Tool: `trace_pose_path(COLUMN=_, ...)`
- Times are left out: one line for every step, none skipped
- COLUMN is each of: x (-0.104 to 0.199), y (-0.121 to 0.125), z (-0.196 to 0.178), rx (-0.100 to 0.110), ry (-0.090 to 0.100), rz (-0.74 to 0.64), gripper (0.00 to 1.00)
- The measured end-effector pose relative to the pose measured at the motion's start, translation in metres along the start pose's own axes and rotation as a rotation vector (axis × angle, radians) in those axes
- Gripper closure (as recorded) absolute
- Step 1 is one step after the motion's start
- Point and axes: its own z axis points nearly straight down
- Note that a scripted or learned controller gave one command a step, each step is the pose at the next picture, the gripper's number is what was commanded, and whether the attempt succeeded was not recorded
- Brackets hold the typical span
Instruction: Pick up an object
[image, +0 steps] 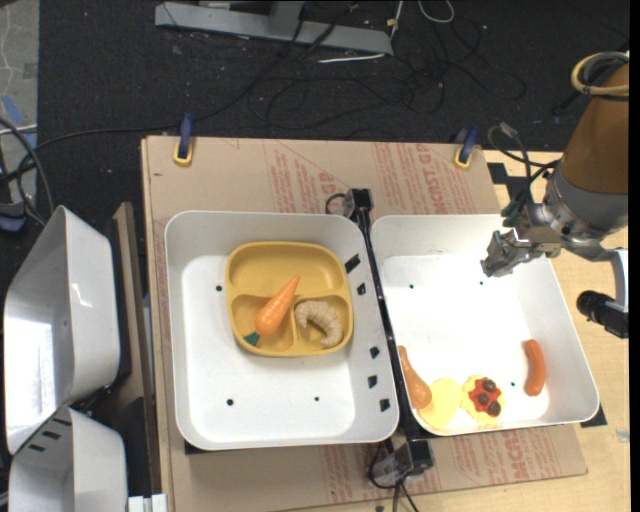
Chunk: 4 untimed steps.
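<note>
My gripper (497, 257) hangs over the far right part of the right bin (470, 300), small and dark at the end of the grey arm. Nothing shows between its fingers. In the right bin's near part lie an orange sausage (535, 367), a yellow piece with red and dark berries (484, 397) and an orange drumstick-shaped item (413, 381) by the left wall. The left bin (200, 330) holds a yellow divided plate (240, 275) with a carrot (277, 305) and a pale shrimp-like piece (320, 321).
Both bins sit on a cardboard sheet (270, 170) held by yellow clamps (183, 150) at the far edge. Cables lie on the dark floor beyond. White containers (55, 310) stand at the left.
</note>
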Motion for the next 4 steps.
trace_pose_path(x=0.000, y=0.001, z=-0.037, rx=0.002, ry=0.000, rz=0.000, gripper=1.00)
trace_pose_path(x=0.043, y=0.000, z=-0.019, rx=0.008, ry=0.003, rz=-0.002, gripper=1.00)
trace_pose_path(x=0.105, y=0.001, z=-0.002, rx=0.009, ry=0.004, rz=-0.004, gripper=1.00)
trace_pose_path(x=0.159, y=-0.009, z=0.016, rx=0.009, ry=0.003, rz=-0.004, gripper=1.00)
